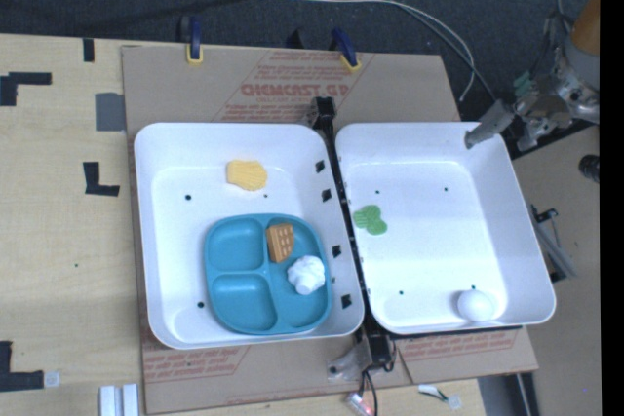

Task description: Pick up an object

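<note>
No object is lifted, and four loose candidates lie in the two bins. In the right bin a small flat green piece rests on the floor close to the left wall, and a white ball sits well apart from it in the near right corner, just beside the rim. In the left bin a yellow piece lies on the bare floor toward the far side. Nearer the front, a blue tray with three compartments holds a brown waffle-like piece in its small upper right compartment and a white crumpled lump at the tray's right edge, just below the brown piece. The tool hangs at the far right corner of the right bin, over its rim and well apart from every object; whether it is apart or together I cannot tell, and nothing shows in its grip. The arm behind it reaches in from the right, an orange patch showing near the top edge. Both bins stand side by side, touching, on a cardboard sheet held by two blue clamps at its far edge. The sheet lies on the pale worktop, which bears black tape marks, and a thin cable curves across the dark floor beyond.
</note>
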You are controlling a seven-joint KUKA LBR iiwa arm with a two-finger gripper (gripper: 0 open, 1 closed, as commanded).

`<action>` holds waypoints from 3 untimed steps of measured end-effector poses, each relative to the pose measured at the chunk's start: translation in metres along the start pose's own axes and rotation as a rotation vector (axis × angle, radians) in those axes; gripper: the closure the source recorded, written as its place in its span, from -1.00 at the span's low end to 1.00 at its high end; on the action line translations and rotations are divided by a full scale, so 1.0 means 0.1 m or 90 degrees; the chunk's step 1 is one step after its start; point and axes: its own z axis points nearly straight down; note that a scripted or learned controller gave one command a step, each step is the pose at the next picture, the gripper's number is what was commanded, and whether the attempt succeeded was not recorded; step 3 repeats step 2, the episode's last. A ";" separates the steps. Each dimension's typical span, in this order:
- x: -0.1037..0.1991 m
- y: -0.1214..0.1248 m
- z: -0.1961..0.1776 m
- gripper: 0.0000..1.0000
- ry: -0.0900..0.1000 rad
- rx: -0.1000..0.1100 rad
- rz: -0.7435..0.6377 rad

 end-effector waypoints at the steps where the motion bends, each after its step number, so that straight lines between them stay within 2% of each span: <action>1: 0.29 -0.39 1.10 -1.00 0.002 0.006 0.000; 2: 0.82 -0.67 0.67 -1.00 0.000 -0.002 -0.002; 3: 0.82 -0.67 0.67 -1.00 0.000 -0.002 -0.002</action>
